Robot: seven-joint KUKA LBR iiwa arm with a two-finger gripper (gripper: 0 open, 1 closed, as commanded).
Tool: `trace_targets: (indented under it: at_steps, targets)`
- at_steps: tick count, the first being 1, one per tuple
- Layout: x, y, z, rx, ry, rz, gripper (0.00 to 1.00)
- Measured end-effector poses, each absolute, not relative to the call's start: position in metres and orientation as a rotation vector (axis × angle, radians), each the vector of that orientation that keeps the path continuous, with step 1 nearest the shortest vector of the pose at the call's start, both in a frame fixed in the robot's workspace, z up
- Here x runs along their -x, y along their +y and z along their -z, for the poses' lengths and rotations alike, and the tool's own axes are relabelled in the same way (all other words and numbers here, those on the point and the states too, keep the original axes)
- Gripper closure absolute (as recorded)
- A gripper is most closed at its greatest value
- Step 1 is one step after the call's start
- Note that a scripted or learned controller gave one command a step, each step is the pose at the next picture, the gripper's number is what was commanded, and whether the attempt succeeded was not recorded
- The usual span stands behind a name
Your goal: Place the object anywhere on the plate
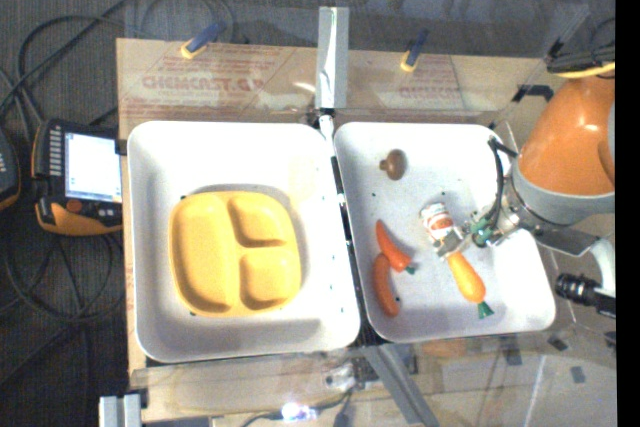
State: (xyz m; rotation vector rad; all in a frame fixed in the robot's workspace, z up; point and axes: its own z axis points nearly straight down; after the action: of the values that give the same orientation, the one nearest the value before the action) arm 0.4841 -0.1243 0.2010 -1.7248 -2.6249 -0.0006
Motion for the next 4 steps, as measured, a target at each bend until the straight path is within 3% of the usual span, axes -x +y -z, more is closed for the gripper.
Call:
trace_targets:
  at_steps: [2, 3, 4]
  targets:
    - [-0.546, 0.034, -0.183, 1.691, -2.645, -0.003, 1.0]
    - [-0.553, 0.09, -0.182, 1.61, -2.696, -0.007, 1.0]
    - [-0.594, 0.115, -0.135, 1.587, -2.711, -0.008, 1.0]
